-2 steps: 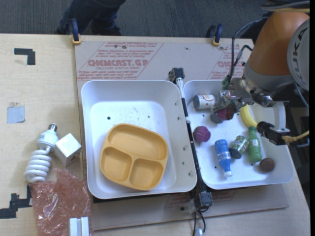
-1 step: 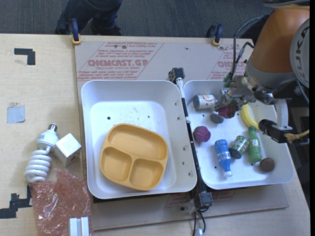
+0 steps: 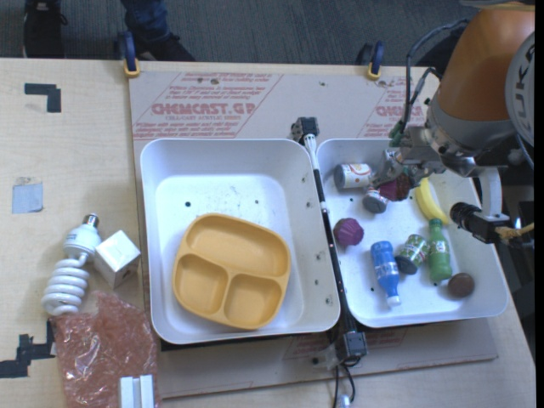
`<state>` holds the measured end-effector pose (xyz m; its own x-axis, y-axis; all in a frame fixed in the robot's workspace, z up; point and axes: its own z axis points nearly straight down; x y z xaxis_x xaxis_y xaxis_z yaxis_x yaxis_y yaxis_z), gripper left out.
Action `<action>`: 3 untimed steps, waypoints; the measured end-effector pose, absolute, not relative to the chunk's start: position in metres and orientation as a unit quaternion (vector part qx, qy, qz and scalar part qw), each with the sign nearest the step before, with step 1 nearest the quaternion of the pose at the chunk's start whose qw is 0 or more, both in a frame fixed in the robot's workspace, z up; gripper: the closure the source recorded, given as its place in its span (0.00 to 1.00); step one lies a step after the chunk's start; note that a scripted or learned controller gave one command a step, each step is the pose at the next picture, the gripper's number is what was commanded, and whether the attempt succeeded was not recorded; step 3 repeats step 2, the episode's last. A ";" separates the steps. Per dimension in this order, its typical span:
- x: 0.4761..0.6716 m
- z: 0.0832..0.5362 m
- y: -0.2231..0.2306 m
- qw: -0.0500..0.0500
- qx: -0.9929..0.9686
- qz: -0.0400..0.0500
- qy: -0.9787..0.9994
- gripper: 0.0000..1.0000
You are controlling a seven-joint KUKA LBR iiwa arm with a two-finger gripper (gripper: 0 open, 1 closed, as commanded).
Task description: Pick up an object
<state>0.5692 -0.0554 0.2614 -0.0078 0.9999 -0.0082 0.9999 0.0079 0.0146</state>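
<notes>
One dark-red object [image 3: 396, 189] under the gripper [image 3: 406, 167] — small, roundish, beside a banana [image 3: 427, 201] — grip state unclear.

Both white bins [image 3: 161, 228] look like smooth, faintly glossy plastic. The yellow divided tray [image 3: 231, 270] is matt plastic. The blue bottle [image 3: 385, 272] and green bottle [image 3: 439, 252] shine like glossy plastic. The bench [image 3: 59, 177] reads as pale, smooth wood. The pink bag [image 3: 102, 347] is crinkled, translucent film; the spiral bulb [image 3: 68, 274] is glossy white.
</notes>
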 end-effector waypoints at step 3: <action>0.591 0.240 0.014 0.001 0.706 0.000 0.708 1.00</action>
